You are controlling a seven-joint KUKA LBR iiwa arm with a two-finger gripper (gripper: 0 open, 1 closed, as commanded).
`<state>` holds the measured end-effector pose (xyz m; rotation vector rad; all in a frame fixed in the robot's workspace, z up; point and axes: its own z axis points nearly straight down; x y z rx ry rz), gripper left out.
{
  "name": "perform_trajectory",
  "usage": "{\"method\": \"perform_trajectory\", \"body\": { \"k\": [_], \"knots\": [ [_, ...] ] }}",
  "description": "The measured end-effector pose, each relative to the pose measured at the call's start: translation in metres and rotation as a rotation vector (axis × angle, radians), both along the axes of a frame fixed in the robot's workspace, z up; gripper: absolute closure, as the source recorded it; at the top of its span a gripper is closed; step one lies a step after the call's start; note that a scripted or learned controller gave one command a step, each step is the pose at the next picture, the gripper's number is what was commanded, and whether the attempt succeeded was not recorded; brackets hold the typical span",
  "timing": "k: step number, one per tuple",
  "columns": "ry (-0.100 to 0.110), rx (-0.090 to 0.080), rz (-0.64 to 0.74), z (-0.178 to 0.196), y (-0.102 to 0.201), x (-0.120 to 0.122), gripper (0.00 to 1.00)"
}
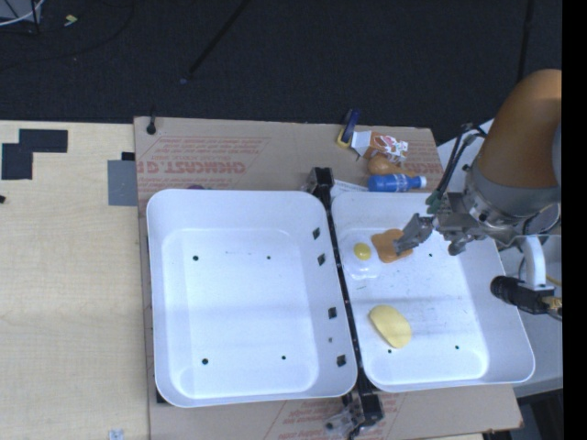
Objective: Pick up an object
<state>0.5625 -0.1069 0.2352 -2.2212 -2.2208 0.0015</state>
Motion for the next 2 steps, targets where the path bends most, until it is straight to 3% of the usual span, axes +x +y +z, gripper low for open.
{"method": "perform_trajectory", "body": {
  "k": [1,2],
  "knots": [
    [0.01,0.005,0.005,-0.051,0.073,-0.042,0.0],
    [0.0,0.0,-0.004,-0.15,0.02,-0.033,0.0]
  ]
}}
